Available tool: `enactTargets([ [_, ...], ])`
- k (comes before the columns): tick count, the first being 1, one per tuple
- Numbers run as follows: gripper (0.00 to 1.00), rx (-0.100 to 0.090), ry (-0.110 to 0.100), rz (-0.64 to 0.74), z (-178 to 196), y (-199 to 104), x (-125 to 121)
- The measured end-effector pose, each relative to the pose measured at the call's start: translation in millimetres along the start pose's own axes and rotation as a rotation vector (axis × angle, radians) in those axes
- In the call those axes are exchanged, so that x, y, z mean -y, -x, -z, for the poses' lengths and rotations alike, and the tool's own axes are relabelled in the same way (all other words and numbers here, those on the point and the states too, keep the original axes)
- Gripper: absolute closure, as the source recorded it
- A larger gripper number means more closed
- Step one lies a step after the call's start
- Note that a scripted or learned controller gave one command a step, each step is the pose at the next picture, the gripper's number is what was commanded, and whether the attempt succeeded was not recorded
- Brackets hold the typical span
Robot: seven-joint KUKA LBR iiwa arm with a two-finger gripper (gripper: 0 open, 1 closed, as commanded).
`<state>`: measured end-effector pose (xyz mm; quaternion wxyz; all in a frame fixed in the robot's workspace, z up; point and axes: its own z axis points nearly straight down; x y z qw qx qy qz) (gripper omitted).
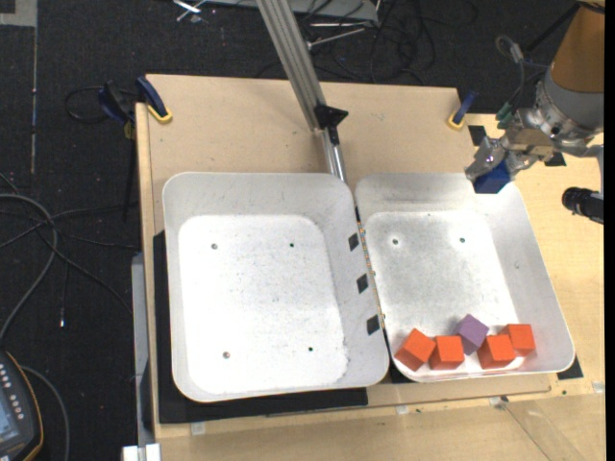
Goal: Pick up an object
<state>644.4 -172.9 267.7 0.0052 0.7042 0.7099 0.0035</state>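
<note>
On the tan surface (240, 128), blocks (466, 344) crowd the right bin's (432, 257) near edge while our gripper (492, 176) hovers at the far corner, jaws grasping something blue.

orange blocks (449, 351) ×4 + purple block (473, 330) | clustered | right bin (509, 219) near edge

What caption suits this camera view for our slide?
Arm's hand with a blue block at the right bin's far corner; four orange blocks and a purple one line its near edge.
</note>
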Motion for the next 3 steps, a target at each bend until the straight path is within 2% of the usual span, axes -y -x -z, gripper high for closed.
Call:
enactTargets([
  [1, 1.0, -0.004, -0.011, 0.001, -33.2, -71.7, -34.7],
  [2, 1.0, -0.006, -0.014, 0.002, -19.6, -162.9, -11.4],
  [3, 1.0, -0.005, -0.021, 0.0, -53.1, -213.8, 49.8],
])
